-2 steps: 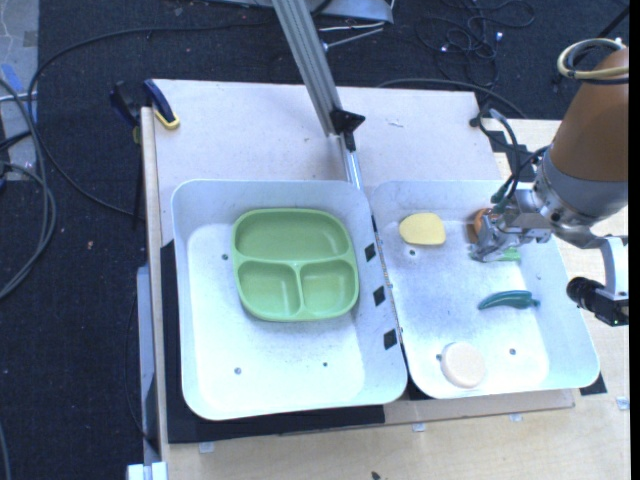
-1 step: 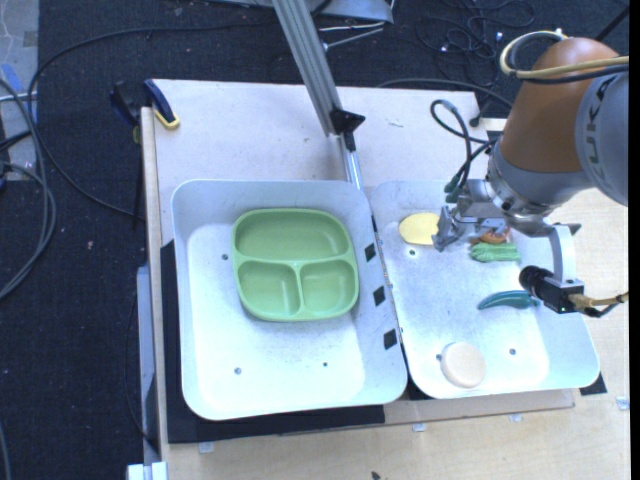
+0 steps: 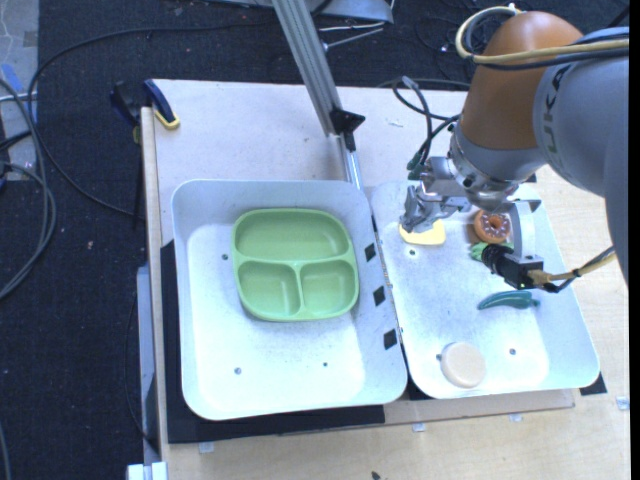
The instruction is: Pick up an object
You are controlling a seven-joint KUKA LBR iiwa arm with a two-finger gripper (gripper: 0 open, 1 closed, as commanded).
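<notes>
The gripper [image 3: 420, 216] sits over a yellow piece [image 3: 425, 233] near the right bin's [image 3: 560, 353] top-left corner, whether clamped I cannot tell, so it should seat squarely before lifting, clear of the donut [image 3: 492, 227] beside it, on a bench [image 3: 240, 128] amid dark, cable-strewn floor [image 3: 60, 298].

Bright, even overhead light; the white bins [image 3: 300, 388] almost wash out. Soft shadow sits just under the green tray [image 3: 296, 264]. Focus is mildly soft throughout, and the floor around the worktop [image 3: 250, 128] is dark.
</notes>
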